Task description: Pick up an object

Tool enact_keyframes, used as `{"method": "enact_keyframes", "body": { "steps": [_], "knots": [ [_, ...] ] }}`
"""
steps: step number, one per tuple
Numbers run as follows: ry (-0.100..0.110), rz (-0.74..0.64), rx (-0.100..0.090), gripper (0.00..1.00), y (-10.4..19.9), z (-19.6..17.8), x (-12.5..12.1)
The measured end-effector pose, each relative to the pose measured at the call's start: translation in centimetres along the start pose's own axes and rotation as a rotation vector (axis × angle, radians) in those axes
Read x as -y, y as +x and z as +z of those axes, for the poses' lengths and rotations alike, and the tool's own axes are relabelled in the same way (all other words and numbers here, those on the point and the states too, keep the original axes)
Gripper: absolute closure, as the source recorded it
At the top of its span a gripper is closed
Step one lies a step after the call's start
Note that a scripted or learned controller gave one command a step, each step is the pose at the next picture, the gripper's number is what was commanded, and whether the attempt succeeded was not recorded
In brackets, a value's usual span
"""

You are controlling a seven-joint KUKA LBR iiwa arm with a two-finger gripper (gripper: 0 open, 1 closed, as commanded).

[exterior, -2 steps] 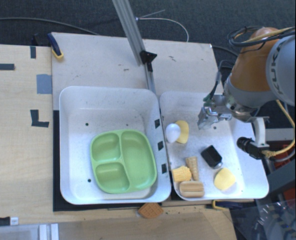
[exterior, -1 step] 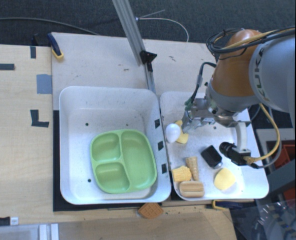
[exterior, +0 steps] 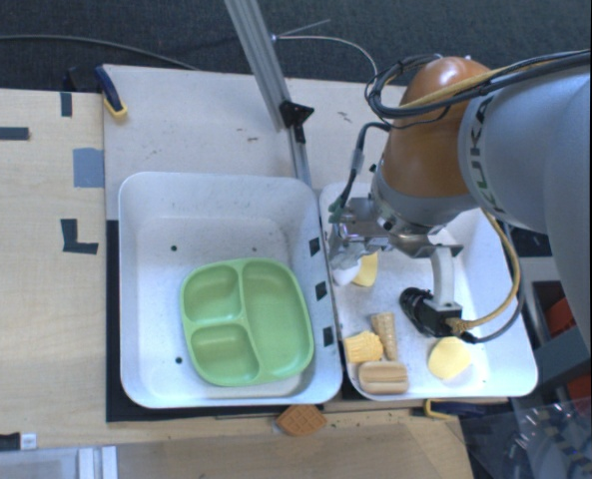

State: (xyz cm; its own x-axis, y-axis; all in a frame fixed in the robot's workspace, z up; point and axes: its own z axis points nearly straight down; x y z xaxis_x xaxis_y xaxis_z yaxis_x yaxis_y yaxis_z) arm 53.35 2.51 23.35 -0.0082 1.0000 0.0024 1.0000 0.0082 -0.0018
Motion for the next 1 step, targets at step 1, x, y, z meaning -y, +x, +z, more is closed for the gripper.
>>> {"method": "enact_keyframes", "body": {
  "steps": [1],
  "knots": [
    [0.001, -0.001, 0.001, 1.0, 5.78, -0.18, -0.13]
  ]
}}
